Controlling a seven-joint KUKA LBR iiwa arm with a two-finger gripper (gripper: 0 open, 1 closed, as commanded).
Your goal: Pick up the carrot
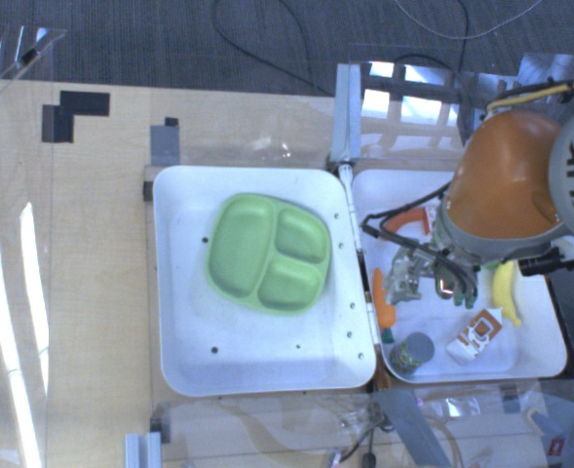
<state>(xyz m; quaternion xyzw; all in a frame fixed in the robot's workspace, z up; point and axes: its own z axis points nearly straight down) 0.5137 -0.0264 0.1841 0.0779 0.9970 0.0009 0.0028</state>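
Carrot [381, 298] seen lying lengthwise against left wall of right bin [550, 359]. Gripper [425, 279] hung just beside it; finger state cannot be told. Carrot judged light, stiff, perhaps slick; mid-length grasp advised.

Carrot [380, 298] wedged against right bin's wall [363, 291]; little clearance.

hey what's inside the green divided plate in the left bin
Nothing is visible inside the green divided plate; all three compartments look bare. Whatever is underneath it in the left bin is covered.
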